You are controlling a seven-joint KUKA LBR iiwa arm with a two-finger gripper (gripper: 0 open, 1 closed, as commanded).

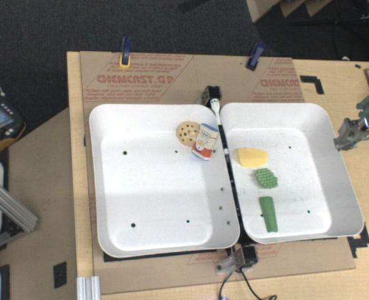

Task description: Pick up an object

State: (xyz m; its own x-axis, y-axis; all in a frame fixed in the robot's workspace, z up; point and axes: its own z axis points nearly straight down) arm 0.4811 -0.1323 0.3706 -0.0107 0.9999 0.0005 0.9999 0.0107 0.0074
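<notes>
The bench [172, 74] is topped with a brown cardboard sheet printed with red lettering, held at its far edge by two blue clamps, one [126, 50] on the left and one [256, 55] on the right. On it sit two shallow white bins side by side, their inner rims touching along the middle. The left bin [147, 224] is the larger expanse of bare white floor; its things are crowded into the far right corner, against the shared rim. There a small carton [204, 142], white with red and blue print, lies tilted, and a round tan cookie [186, 132] with dark specks lies just beside it on its left, touching or nearly so. The right bin [303, 161] holds three things in a loose line down its left half: a yellow wedge-like piece [252, 157] farthest back, a round knobbly green piece [266, 179] just in front of it, and a long green cylinder-like piece [268, 214] nearest the front rim, lying lengthwise. All three are close to one another but apart. At the right edge of the view, outside the right bin and above the bench, the gripper [354, 130] shows as a grey metal shape, well apart from every object; whether the jaws are open or closed I cannot tell, and nothing is seen in them.
</notes>
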